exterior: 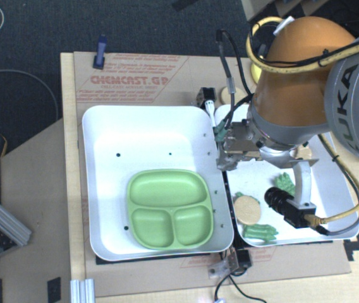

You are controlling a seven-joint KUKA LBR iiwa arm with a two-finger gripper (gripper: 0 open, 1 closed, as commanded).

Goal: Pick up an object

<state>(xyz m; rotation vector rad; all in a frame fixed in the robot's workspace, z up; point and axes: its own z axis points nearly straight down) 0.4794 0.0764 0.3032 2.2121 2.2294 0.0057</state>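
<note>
Arm (pixel 296 74): seen reaching in over the right bin, above and to the right of the pincer in the view; much of that bin is covered by it.
Board (pixel 129 77): brown, printed in red, laid under both bins.
Left bin (pixel 97 169): set just left of the pincer; a green divided plate (pixel 169 208) is held in its near half, below and left of the pincer.
Right bin (pixel 258 180): set beneath and to the right of the pincer.
Pincer (pixel 233 151): placed at the rim shared by the bins; its state cannot be told, and nothing is seen held.
Tan disc (pixel 248 209): lying in the right bin, just below the pincer.
Green pieces: one (pixel 260 232) below the disc, another (pixel 285 182) lower right of the pincer, both in the right bin.
Blue object (pixel 99 52): on the board's far left corner, well apart.
</note>
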